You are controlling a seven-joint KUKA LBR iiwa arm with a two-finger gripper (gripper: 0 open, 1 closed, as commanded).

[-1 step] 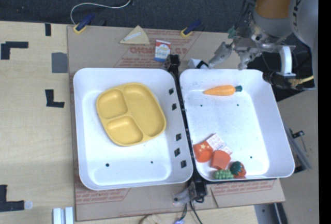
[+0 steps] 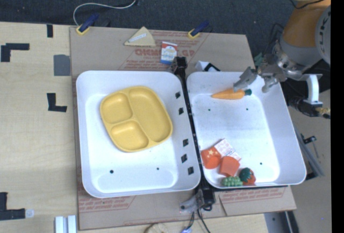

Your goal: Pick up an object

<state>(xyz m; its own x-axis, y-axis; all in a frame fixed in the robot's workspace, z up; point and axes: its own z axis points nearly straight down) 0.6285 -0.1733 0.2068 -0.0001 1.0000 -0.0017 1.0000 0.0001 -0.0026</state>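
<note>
We count one cluster of small plastic food toys (image 2: 228,164) at the near corner of the right white bin (image 2: 269,135). Farther back lies one orange plastic carrot (image 2: 228,95). Our tool (image 2: 257,80) hangs spread and unladen, one finger (image 2: 244,80) touching its green end.

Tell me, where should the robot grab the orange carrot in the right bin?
Probably around the thick middle of the carrot, coming straight down from above. It lies flat and lengthwise across the far part of the right bin, with bare floor on both long sides, so the fingers could close across its narrow width. The gripper is already near its green-topped end, but that end sits close to the bin's wall.
</note>
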